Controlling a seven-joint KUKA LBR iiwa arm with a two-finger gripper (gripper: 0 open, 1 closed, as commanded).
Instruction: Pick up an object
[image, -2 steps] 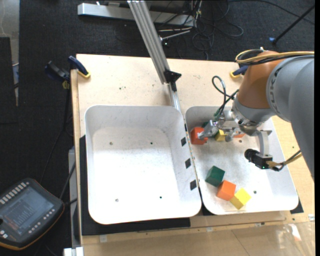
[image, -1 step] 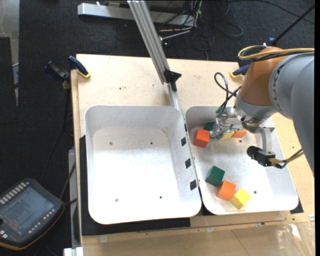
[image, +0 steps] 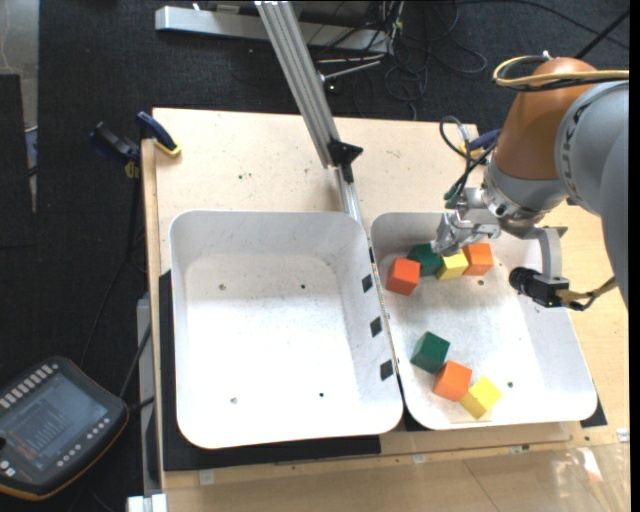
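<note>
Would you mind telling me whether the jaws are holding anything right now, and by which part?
It cannot be told: the gripper sits down among the upper blocks by the yellow block, with no block visibly between its jaws.

Right bin (image: 560, 370): near my gripper (image: 452, 240), a row of four blocks, namely orange (image: 404, 275), dark green (image: 428, 262), yellow (image: 455, 265), orange (image: 479, 258). Toward the front: green block (image: 431, 352), orange block (image: 452, 381), yellow block (image: 481, 397). Left bin (image: 270, 330) alongside. My gripper hangs over the row.
</note>
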